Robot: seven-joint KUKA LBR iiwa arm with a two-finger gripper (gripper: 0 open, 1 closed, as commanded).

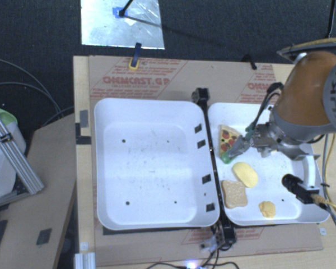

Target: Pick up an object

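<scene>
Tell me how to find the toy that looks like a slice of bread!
Look at the right-hand white bin, the one the arm reaches over. Along its near-left side, beside the divider between the bins, lies the bread slice. It is flat, squarish and speckled tan, unlike the smooth yellow oval just above it and the small yellow lump to its right.

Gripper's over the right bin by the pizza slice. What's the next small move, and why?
Probably lower the gripper a little onto the pizza slice. Its tip sits at the slice's lower edge by a green piece, and nothing shows between its fingers.
</scene>
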